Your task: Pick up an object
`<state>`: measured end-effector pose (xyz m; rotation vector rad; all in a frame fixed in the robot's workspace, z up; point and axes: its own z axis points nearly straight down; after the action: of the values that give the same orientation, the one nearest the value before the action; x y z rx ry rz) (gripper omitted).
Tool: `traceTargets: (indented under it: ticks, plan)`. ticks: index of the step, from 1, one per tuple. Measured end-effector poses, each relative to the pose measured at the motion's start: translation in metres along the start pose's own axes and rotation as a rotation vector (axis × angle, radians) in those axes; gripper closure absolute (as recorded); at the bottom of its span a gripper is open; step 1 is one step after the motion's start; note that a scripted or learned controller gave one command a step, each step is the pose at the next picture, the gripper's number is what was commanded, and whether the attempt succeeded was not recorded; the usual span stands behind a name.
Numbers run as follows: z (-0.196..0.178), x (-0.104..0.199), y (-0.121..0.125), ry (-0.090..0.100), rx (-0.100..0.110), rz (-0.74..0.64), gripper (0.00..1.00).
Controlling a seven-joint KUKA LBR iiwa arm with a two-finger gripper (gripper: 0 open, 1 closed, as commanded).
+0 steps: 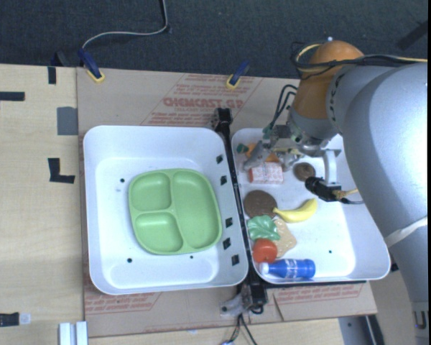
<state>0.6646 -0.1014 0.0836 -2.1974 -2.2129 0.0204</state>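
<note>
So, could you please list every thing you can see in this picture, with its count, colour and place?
bins: 2, white, side by side on the bench
divided plate: 1, green, three compartments, in the left bin
banana: 1, yellow, middle of the right bin
round patty: 1, brown, left of the banana
leafy piece: 1, green, below the patty
tomato: 1, red, near the right bin's front
bottle: 1, blue with white, lying at the right bin's front edge
small packet: 1, white and red, back of the right bin
clamps: 2, blue and yellow, back edge of the cardboard
arm: 1, grey with orange band, from the right
end effector: 1, over the right bin's back
</note>
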Motion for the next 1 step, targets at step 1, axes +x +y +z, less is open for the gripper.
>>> traceTargets:
  ticks: [1]
  plan:
    - [-0.0002,0.0033,-0.0005,-0.008,-0.002,0.005,0.00]
